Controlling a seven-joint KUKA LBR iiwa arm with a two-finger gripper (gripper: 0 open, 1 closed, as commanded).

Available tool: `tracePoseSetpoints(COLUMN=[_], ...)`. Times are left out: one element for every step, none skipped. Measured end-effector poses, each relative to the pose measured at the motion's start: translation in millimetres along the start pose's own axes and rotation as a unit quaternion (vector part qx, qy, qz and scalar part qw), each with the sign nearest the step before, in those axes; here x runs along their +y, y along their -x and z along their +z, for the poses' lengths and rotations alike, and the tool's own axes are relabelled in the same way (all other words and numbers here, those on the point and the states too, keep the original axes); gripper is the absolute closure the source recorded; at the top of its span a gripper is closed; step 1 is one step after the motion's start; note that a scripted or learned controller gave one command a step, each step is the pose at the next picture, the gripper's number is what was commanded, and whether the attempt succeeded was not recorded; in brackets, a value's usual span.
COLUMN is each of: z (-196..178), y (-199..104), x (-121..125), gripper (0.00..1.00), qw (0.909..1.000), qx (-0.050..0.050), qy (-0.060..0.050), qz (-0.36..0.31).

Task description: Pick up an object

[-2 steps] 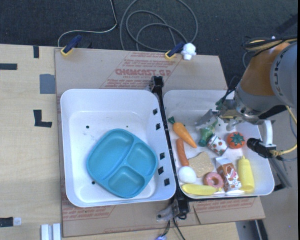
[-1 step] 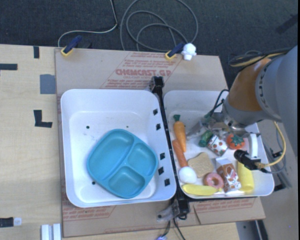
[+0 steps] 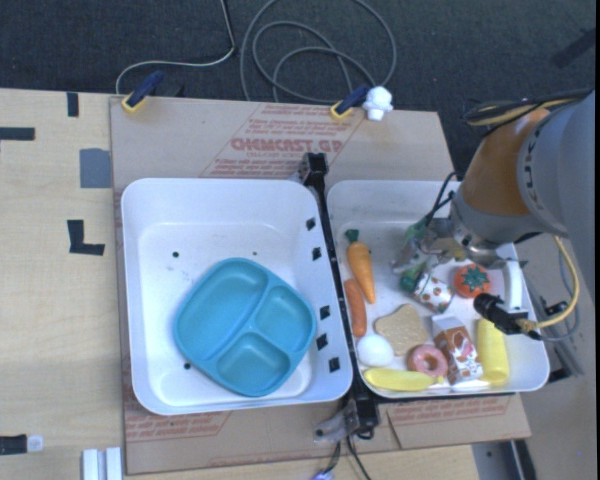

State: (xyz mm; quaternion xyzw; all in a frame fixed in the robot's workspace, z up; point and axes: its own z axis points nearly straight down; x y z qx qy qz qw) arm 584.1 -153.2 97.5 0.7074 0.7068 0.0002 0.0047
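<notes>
The right bin [image 3: 380, 203] holds a pile of toy food. Along its left side lie two carrots [image 3: 361, 270], with a white egg [image 3: 375, 349] and a banana [image 3: 398, 378] below them. A tan slice of bread [image 3: 403, 327], a pink donut [image 3: 426, 360], a yellow corn cob [image 3: 492, 351] and a red tomato [image 3: 471, 279] lie further right. My gripper [image 3: 427, 252] reaches down into the bin's upper right part, just above a small white and red item [image 3: 434, 290] and left of the tomato. The wrist hides its fingertips.
The left bin [image 3: 150, 218] holds a blue divided plate [image 3: 244, 324]. A black divider [image 3: 323, 248] runs between the bins. Cables [image 3: 320, 38] loop on the dark floor behind the bench. The arm's grey and orange body [image 3: 525, 168] overhangs the right bin's far right corner.
</notes>
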Motion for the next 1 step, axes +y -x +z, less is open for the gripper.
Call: tracePoseSetpoints(z=[-92.8], y=[-104.4], x=[-21.7], gripper=[1.0], qw=[1.0], qx=[0.006], qy=[0.0], qz=[-0.006])
